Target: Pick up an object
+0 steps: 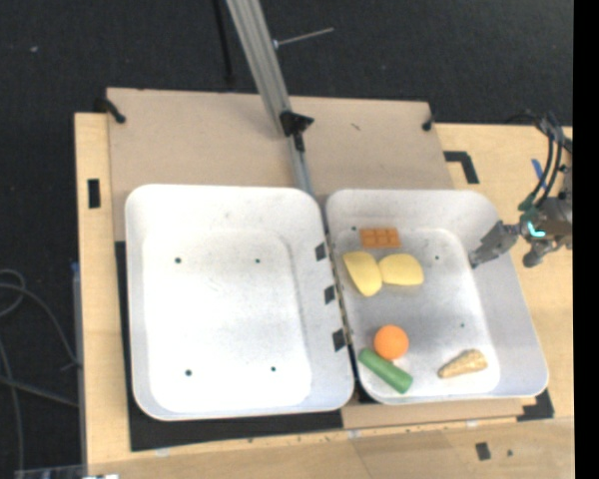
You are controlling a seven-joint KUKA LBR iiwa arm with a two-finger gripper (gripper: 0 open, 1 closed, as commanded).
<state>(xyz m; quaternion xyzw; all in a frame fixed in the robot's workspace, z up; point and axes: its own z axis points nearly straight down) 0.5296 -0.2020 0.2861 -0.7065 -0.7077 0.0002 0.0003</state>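
Hovering at the right bin's (499, 297) right rim, gripper (504, 240) grip state unreadable; nearest target, yellow lemon-like piece (401, 270), lies to its left, long axis roughly across the bin.

A slanted aluminium rail (260, 53) rises behind the wooden bench (230, 143); cables (5, 307) lie on dark floor.

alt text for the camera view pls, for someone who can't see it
The right bin holds two yellow pieces, an orange ball, a green stick, a brown waffle and a tan wedge. The gripper sits at its right rim.
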